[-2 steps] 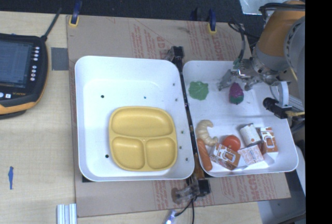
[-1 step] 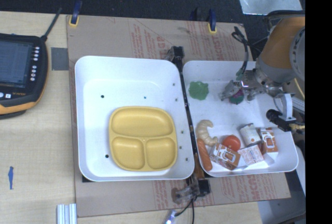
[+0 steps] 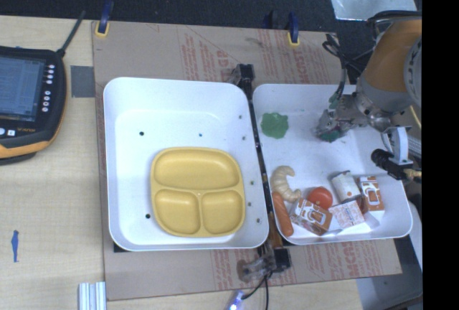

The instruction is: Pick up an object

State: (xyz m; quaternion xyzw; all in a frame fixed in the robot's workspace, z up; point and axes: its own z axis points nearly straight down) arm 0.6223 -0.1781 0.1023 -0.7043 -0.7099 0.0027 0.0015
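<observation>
- Nearest the camera, along the front of the right-hand white bin (image 3: 287,97), lies the clutter: an orange sausage-shaped toy (image 3: 282,214), a pale croissant-shaped piece (image 3: 285,183), a red tomato-like ball (image 3: 320,196), printed cartons (image 3: 310,217) and a small white can (image 3: 344,185).
- Farther back a flat green leafy piece (image 3: 274,124) sits alone, well apart from the pile.
- Left-hand white bin (image 3: 122,158) holds a yellow three-compartment tray (image 3: 198,191).
- Down at the rear of the right bin, the arm's two-finger gripper (image 3: 331,129) sits low over something small and dark green; whether it has closed on it I cannot tell.
- For a clean pick I'd want a straight lift, clear of the bin's back wall, with the piece centred before rising.
</observation>
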